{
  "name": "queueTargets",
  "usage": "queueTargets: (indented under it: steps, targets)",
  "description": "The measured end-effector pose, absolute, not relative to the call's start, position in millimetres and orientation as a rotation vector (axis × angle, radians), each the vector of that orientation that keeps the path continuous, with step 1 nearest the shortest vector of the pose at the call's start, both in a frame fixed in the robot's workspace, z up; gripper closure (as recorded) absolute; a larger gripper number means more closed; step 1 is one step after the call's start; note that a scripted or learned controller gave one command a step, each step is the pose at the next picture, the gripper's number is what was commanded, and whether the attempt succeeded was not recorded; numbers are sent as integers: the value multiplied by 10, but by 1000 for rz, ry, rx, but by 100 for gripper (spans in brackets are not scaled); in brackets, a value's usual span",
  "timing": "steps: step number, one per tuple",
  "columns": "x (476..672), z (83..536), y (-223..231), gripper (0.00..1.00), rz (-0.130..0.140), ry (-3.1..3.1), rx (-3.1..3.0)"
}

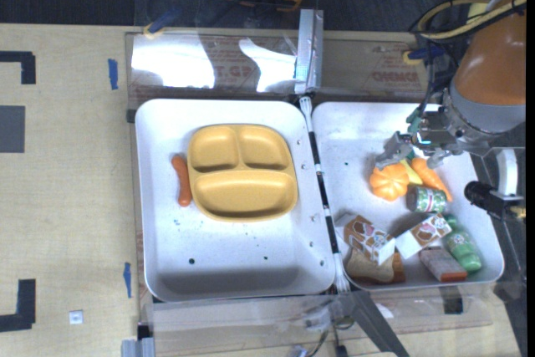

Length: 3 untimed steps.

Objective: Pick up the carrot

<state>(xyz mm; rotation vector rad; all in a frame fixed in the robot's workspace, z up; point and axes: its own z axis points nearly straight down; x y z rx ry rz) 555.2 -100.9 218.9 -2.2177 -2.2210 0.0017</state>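
Just below jaws (415, 148): carrot (432, 177), right bin.

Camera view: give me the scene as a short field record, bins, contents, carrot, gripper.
left bin: yellow divided plate; hot dog beside the plate's left edge
right bin: pumpkin, carrot, small can, green bottle, cartons and packets near the front wall
carrot: lying in the right bin, just right of the pumpkin
gripper: over the right bin, directly above the carrot and pumpkin; grip state unclear
carrot lifted: no
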Motion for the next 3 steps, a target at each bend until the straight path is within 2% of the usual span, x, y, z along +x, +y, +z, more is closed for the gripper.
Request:
queueTargets:
  steps: [1,2,3]
  targets:
    - [5497,1030,-1004,0,1,-2334,-2101]
    - [6205,862,-1097,0,-4,-2435,-1989]
    - [6228,1083,-1001,0,-3,-2340,-2104]
